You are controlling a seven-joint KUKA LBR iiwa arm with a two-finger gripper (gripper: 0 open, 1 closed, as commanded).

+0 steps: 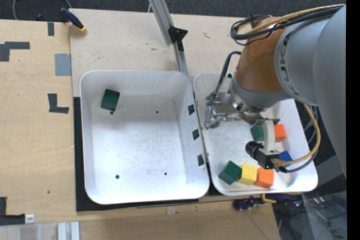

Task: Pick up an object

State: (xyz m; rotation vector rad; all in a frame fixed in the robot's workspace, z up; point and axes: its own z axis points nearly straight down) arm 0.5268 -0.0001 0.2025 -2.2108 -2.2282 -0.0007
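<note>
Counting from the top: we had one arm (292, 59), two white bins, six blocks. Left bin (93, 137) held a single dark green block (110, 99) near its upper-left corner, well clear of the walls, open floor all around, roughly square so no clear long axis. Right bin (304, 177) held five: green (229, 172), yellow (248, 173) and orange (265, 177) touching in a row along the near rim, plus an orange block (279, 132) and a blue one (284, 157) by the cables. Gripper (214, 120) sat just inside the right bin's left wall; we couldn't tell its state.
</note>
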